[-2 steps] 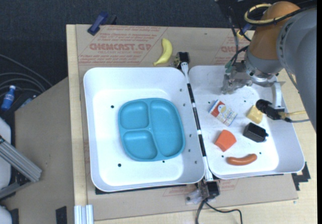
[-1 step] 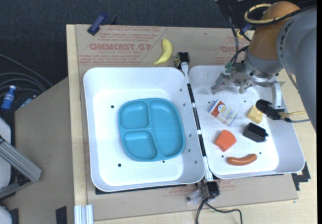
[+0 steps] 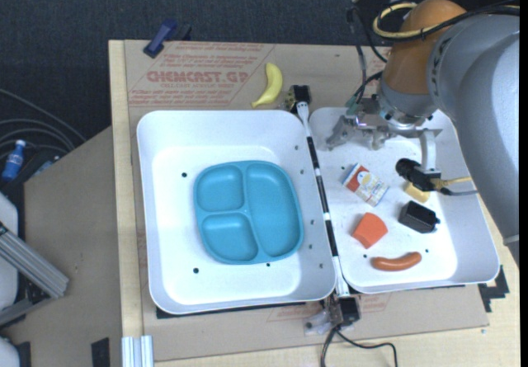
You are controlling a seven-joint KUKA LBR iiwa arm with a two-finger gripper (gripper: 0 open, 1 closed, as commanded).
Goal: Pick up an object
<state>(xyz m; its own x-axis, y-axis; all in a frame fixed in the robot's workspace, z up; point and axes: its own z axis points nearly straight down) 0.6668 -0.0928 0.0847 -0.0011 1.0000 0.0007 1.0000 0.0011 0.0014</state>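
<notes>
At the far edge of the right bin [image 3: 462, 235] the hand [image 3: 359, 133] is seen, its opening untellable; one carton [image 3: 365, 184], one orange block [image 3: 370, 230] and one sausage [image 3: 396, 261] are spaced apart.

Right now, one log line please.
gripper above right bin rear | right bin: carton, orange block, sausage | left bin: blue plate
</notes>
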